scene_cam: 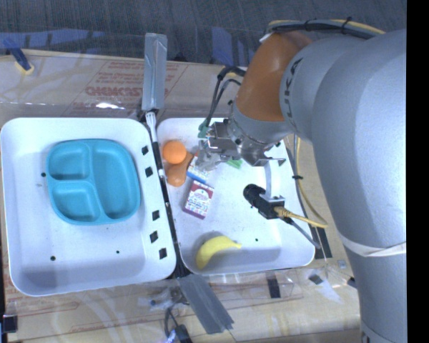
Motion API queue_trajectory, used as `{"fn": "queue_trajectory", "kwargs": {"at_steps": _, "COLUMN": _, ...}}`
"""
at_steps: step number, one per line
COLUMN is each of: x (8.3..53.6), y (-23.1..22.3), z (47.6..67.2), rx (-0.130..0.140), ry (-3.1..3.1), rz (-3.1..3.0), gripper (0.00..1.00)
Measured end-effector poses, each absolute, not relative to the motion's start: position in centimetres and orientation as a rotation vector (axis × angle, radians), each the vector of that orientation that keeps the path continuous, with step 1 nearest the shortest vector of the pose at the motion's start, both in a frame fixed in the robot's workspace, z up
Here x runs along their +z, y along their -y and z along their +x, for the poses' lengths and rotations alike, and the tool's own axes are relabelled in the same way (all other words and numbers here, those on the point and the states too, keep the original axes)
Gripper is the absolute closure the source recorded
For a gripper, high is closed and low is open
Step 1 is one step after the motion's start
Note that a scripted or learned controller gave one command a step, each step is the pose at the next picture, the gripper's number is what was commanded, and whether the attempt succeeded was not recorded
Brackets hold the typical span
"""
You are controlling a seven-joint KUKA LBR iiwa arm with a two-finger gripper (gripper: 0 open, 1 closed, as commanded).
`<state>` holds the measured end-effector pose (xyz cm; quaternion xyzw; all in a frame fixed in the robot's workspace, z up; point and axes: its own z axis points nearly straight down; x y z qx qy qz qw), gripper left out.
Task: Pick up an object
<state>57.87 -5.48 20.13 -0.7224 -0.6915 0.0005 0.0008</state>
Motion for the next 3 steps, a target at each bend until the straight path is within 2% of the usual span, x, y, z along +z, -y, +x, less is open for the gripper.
{"fn": "queue_trajectory", "kwargs": {"at_steps": 1, "x": 20.0, "y": 5.5, "z": 57.8, "rx": 0.004, "ry": 2.171, "rz": -2.267, "gripper": 0.00}}
{"fn": "queue_trajectory", "kwargs": {"at_steps": 2, "x": 10.0, "y": 9.9, "z": 51.5, "rx": 0.009, "ry": 2.082, "rz": -2.345, "gripper": 0.00}}
{"fn": "queue_trajectory", "kwargs": {"at_steps": 3, "x": 9.1, "y": 10.2, "z": 55.9, "rx": 0.002, "ry": 2.166, "rz": -2.271, "gripper": 0.00}}
